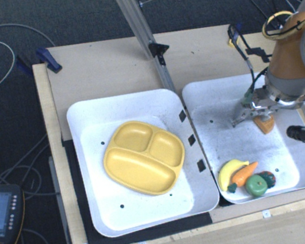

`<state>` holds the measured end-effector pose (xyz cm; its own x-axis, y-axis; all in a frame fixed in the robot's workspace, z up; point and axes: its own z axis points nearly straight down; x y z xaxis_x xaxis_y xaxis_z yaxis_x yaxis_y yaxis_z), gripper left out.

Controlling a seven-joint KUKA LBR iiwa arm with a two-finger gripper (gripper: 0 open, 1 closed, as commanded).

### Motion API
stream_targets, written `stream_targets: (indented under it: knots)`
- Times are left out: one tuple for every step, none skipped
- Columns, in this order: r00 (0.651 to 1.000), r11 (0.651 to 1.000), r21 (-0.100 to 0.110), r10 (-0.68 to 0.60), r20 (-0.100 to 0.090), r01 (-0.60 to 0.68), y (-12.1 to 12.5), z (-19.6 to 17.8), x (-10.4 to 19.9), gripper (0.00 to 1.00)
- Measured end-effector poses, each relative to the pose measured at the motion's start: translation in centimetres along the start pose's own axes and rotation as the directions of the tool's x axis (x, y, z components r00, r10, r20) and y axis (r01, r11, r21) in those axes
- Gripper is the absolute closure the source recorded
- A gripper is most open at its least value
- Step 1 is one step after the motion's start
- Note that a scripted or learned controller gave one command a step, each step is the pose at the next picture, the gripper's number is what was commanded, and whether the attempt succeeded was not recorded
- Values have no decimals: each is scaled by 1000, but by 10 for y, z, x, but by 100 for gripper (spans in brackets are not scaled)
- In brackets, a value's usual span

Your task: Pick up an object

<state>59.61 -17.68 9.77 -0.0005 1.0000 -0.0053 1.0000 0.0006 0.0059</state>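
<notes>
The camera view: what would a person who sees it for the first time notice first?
The eye goes first to the big yellow divided plate, which lies in the middle of the left bin. Next comes the small bright heap in the near corner of the right bin: a banana, a carrot and a green round fruit, all close together. Above them the end effector reaches in from the right, over a small orange-brown object.

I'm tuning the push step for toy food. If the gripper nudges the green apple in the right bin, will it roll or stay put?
The green apple looks round and smooth, so it would likely roll. It sits wedged against the carrot and the bin's near wall, which may check it. It is probably light.
</notes>
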Motion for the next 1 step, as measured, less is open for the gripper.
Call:
stream_targets:
  knots:
    - [1000, 1000, -7, -1, -1, 1, 2, -14, 1, 100]
